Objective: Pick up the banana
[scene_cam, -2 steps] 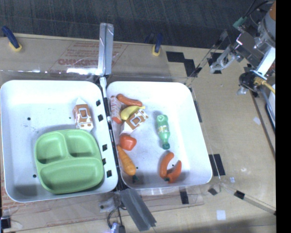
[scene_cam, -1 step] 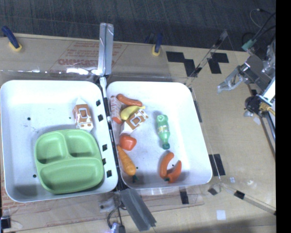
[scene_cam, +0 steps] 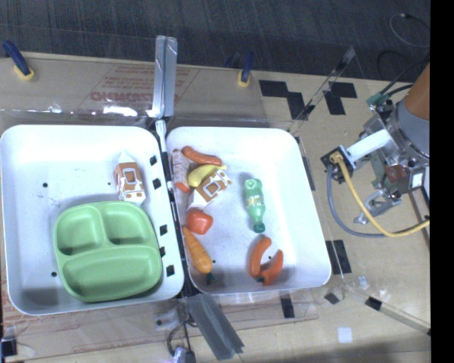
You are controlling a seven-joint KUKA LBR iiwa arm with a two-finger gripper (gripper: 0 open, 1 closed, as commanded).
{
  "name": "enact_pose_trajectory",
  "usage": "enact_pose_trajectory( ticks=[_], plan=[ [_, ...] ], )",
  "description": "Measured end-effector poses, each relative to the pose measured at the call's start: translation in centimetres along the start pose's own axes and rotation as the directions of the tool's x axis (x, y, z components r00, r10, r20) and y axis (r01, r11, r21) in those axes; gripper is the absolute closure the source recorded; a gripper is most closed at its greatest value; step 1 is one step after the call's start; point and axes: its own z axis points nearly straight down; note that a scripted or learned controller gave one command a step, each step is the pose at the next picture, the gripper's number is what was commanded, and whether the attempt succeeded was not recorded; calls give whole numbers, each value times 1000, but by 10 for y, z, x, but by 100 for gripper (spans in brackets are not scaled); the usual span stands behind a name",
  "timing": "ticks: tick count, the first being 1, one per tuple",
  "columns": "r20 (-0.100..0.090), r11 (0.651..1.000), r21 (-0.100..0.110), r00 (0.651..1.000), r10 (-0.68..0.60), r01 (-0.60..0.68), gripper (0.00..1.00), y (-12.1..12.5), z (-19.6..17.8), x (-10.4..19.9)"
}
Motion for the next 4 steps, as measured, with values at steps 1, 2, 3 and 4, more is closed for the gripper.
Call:
enact_pose_trajectory(
  ticks=[1, 2, 3, 4],
  plan=[
    [-5, 1000, -3, 1000, -2, 2, 0, -41, -37, 5],
    [0, 998, -2, 998, -65, 65, 0, -35, 65, 25],
    [-3, 1000, -2, 1000, 3, -3, 0, 20, 32, -7],
    [-3, 1000, -2, 1000, 2, -2, 0, 20, 32, -7]
  ],
)
